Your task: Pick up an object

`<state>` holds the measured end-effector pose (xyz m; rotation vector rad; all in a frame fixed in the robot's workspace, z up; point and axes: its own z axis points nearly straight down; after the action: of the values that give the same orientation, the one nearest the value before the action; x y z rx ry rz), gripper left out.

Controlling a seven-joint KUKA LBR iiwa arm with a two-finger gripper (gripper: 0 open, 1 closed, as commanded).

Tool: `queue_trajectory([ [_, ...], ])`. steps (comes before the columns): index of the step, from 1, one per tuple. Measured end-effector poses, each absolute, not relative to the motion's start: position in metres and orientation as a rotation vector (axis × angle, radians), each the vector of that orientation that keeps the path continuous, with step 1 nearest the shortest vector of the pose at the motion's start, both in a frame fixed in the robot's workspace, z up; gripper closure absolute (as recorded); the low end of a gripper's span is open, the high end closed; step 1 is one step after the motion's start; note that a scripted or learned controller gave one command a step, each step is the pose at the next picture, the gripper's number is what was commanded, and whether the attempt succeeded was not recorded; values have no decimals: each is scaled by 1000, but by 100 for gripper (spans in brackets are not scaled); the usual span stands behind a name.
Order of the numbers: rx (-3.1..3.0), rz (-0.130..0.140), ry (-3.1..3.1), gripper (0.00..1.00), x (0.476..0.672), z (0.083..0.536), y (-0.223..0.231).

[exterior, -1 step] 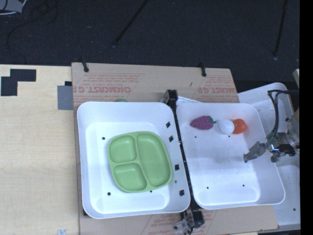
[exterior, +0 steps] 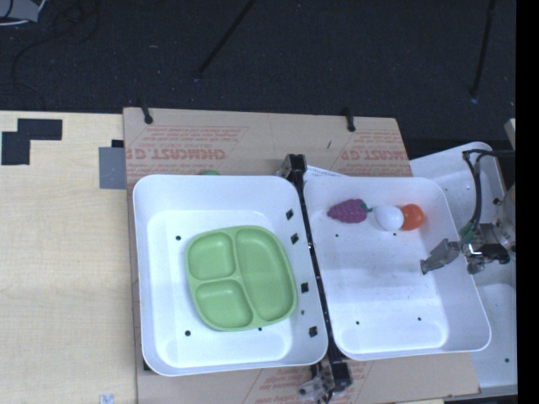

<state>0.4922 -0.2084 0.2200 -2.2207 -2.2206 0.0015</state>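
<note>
Robot arm entering from the right edge, mostly out of frame. Gripper (exterior: 440,257) extended leftward at low height, one grey finger (exterior: 437,257) angled down-left; cables loop above the wrist.

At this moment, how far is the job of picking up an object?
Nothing looks done yet. The purple toy, the white ball and the orange ball all lie at the back of the right bin. In hand: the end effector is at that bin's right edge, apart from them. Left: reach one, grasp, lift.
</note>
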Motion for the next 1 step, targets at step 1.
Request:
queue_trajectory([
  [1,-2215,5,-2215,0,487,157,-210],
])
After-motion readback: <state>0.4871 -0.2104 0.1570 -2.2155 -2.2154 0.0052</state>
